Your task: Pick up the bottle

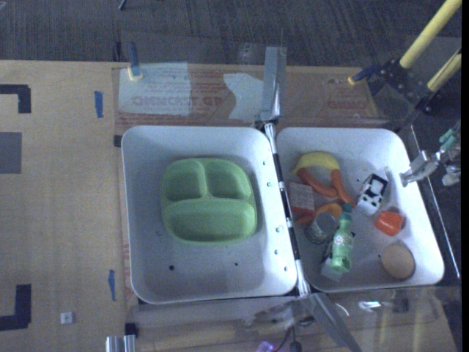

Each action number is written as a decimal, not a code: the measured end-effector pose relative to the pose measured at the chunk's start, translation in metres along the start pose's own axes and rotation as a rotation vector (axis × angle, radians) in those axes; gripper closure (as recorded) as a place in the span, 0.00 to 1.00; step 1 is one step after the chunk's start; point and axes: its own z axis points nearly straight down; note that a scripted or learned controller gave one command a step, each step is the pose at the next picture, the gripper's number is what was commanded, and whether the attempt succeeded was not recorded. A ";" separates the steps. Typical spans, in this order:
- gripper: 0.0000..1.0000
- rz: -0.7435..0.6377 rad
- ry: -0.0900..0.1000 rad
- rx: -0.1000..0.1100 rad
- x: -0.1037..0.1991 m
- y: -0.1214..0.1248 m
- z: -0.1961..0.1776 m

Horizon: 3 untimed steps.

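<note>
Your bottle (341,242) is lying in the right bin (418,167), green, touching a tin (319,229) and crowded by orange pieces (327,187). The gripper (423,166) is hovering at the bin's right rim; open or shut, you probably can't tell. Clutter risks a mis-grab. Wooden bench (58,196), carpeted floor (220,13).

Two white bins are seen side by side on the tabletop (58,211). A green divided plate (209,200) lies in the left bin (139,270). In the right bin (421,266), a green bottle (341,244) lies among a banana (317,160), an egg-shaped object (398,261) and a black-and-white cube (372,193).
</note>
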 end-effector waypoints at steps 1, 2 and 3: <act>0.00 -0.018 0.001 0.001 0.058 -0.011 0.127; 0.00 -0.003 0.000 -0.001 0.086 -0.029 0.180; 1.00 0.000 0.000 0.001 0.085 -0.029 0.174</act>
